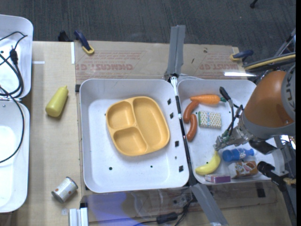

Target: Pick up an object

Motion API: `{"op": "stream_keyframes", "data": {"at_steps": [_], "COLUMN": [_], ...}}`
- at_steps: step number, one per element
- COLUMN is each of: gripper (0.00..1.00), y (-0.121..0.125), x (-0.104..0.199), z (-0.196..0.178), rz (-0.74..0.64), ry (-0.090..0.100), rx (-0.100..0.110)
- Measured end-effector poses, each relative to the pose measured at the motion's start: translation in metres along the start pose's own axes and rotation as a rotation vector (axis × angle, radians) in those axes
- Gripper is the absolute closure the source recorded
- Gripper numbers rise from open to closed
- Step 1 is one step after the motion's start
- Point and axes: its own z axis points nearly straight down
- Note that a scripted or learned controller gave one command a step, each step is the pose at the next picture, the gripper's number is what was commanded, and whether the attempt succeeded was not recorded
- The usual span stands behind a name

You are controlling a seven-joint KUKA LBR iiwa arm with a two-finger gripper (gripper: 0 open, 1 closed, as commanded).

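Hovering low over the right bin (249,84), the gripper (226,139) is pointing down and to the left from the grey and orange arm (268,105) that is reaching in from the right; whether it is wide, narrow or closed on anything cannot be told from this slant.

Nearest the front edge, a small pink box (217,178) and a printed packet (245,169) are lying against the bin's front wall. Just behind them, the banana (209,165) is curving along a front-left to back-right line, its upper end reaching up just below the gripper's tip. Judged from this, the banana looks like the likeliest target: it is lying just below and slightly left of the tip, so a short drop with the closing direction set across that curve seems to be what the next move is calling for. A blue bottle (238,154) is lying just right of the banana, close under the wrist, and could get in the way.

Farther back, a checked packet (209,119) is sitting mid-bin, two sausages (191,121) are lying left of it, and a carrot (205,99) is lying crosswise near the back wall.

Across the divider, a yellow divided plate (137,125) is resting in the left bin (94,140).
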Motion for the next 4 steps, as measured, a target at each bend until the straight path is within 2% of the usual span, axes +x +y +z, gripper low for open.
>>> {"op": "stream_keyframes", "data": {"at_steps": [1, 2, 3, 4], "gripper": [0.0, 0.0, 1.0, 1.0], "y": [0.0, -0.019, -0.016, -0.013], "x": [0.0, -0.003, -0.005, -0.006], "z": [0.0, 0.018, 0.007, -0.003], "rz": [-0.001, 0.002, 0.006, 0.009], "ry": [0.0, 0.001, -0.004, -0.008], "rx": [0.0, 0.001, -0.01, -0.017]}}
